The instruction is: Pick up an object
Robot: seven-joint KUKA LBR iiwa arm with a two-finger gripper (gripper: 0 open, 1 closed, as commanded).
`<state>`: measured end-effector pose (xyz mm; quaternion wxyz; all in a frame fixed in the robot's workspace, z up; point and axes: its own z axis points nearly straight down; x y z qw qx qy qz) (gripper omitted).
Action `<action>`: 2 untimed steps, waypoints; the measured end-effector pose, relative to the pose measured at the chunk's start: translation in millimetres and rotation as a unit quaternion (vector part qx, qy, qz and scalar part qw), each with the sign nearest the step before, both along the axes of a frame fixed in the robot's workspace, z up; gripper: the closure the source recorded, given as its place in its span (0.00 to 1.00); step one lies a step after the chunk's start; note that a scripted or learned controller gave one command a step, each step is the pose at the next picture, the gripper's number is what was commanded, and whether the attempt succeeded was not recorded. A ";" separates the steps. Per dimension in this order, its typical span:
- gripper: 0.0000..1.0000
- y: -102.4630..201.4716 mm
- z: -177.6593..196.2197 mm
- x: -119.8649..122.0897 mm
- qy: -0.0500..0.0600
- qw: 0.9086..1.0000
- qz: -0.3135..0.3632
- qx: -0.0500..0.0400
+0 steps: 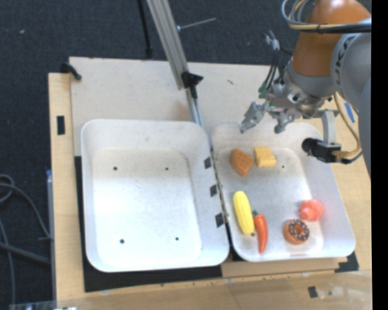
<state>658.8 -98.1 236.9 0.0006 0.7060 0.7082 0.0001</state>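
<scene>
While above the right bin's (323,173) far edge, tool (266,120) spread, nothing between fingers.

Two bins side by side on counter (129,89). Right bin (323,192): bread (242,162) left of cheese (265,157) at back; corn (243,212) and carrot (260,232) front left; donut (296,232) front right, tomato (311,210) just behind it.
</scene>
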 end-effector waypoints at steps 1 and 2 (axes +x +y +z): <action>0.00 -0.1 0.0 0.0 0.000 1.000 0.000 0.000; 0.00 -2.9 -62.2 -4.3 0.002 1.000 -0.002 -0.001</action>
